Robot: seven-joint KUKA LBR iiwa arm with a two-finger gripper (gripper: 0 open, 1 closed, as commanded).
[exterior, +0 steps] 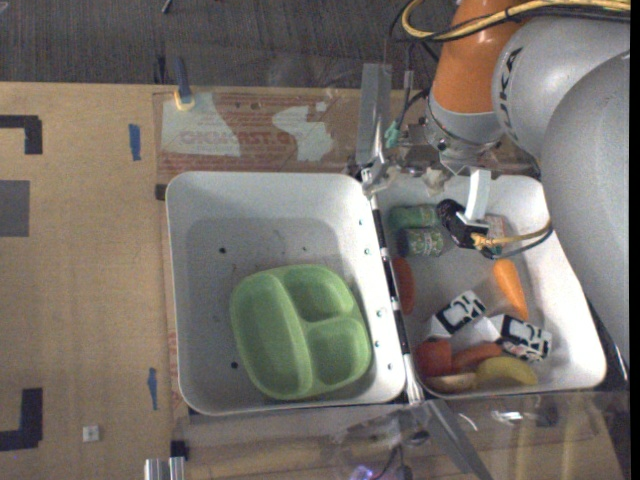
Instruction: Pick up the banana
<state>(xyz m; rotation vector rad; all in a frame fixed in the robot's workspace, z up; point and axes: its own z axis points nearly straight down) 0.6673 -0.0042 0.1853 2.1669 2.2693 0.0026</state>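
The banana (506, 370) is yellow and lies along the near edge of the right bin (578, 298), beside a red tomato-like piece (433, 354) and an orange slice (478, 353). My gripper (415, 171) hangs over the far left corner of that bin, under the orange-banded wrist (478, 43). It is well away from the banana, which lies at the opposite end of the bin. Nothing shows in the gripper.
The right bin also holds a green can (421, 240), a red pepper-like piece (403, 283), an orange carrot (510, 286) and two black-and-white blocks (459, 313) (525, 338). A green divided plate (300, 330) lies in the left bin (200, 268).
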